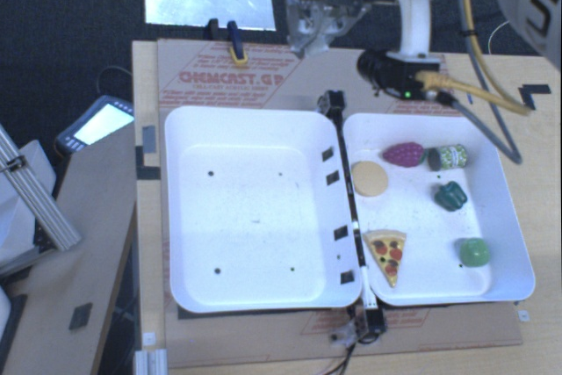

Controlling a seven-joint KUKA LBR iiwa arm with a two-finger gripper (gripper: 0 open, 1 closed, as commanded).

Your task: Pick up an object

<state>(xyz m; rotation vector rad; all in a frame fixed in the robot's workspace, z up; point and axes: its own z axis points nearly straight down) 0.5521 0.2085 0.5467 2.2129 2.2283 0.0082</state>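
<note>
Left bin, smooth white plastic, wide open floor. Right bin carries everything: round tan cookie at nine o'clock near the divider, pizza slice at seven, purple bumpy fruit at eleven, small can at one, dark green pepper centre-right, green ball at five. Gripper hangs beyond the bins' twelve-o'clock edge, carrying nothing; finger spread, can't tell.

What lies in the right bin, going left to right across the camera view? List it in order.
Round tan cookie → pizza slice → purple berry-like piece → small can lying on its side. The dark green pepper overlaps the can's span, so it is unplaced; the light green ball is farthest right.
</note>
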